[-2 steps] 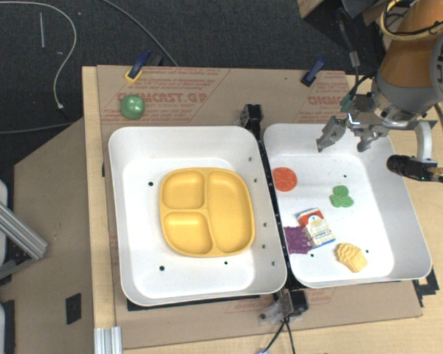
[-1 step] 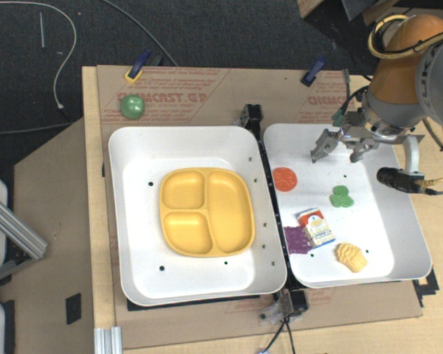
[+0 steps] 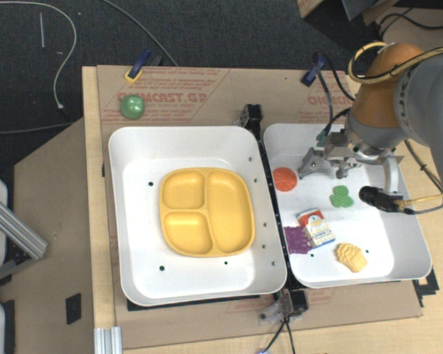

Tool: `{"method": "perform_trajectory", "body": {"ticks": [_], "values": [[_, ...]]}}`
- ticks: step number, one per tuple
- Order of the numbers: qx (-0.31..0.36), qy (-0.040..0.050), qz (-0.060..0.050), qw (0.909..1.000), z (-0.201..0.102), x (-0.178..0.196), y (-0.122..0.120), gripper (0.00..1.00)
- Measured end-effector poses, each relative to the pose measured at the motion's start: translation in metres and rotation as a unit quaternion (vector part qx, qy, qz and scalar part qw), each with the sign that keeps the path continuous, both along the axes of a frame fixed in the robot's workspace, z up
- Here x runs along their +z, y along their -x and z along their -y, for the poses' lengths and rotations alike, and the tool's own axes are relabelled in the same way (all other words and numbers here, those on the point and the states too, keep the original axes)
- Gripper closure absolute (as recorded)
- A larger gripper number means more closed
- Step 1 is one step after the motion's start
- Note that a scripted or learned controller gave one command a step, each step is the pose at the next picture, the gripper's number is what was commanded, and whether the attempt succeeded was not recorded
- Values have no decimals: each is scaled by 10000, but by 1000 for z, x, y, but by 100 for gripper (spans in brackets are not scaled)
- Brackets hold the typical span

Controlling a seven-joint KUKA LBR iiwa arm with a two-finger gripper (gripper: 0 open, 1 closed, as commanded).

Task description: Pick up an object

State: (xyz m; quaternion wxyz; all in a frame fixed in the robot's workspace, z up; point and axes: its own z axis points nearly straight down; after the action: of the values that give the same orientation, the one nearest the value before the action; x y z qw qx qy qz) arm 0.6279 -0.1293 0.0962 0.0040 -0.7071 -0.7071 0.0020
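Camera view: gripper (image 3: 326,162) hangs over the right bin's (image 3: 406,260) upper part, finger state can't tell, nothing visibly held; nearest pick, the orange disc (image 3: 284,179), lies just left and slightly below it.

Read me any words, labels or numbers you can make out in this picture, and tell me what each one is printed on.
"CAST. GP": faint red print on the cardboard sheet under the bins; the letters before it are too washed out to read.
A second faint red print on the cardboard near the right bin: too blurred to read.
Small carton in the right bin: printed label, too small to read.
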Motion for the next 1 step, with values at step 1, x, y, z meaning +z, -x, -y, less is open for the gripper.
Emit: {"method": "perform_trajectory", "body": {"ticks": [1], "values": [[-1,8,47,10000,0,16,-3,100]]}}
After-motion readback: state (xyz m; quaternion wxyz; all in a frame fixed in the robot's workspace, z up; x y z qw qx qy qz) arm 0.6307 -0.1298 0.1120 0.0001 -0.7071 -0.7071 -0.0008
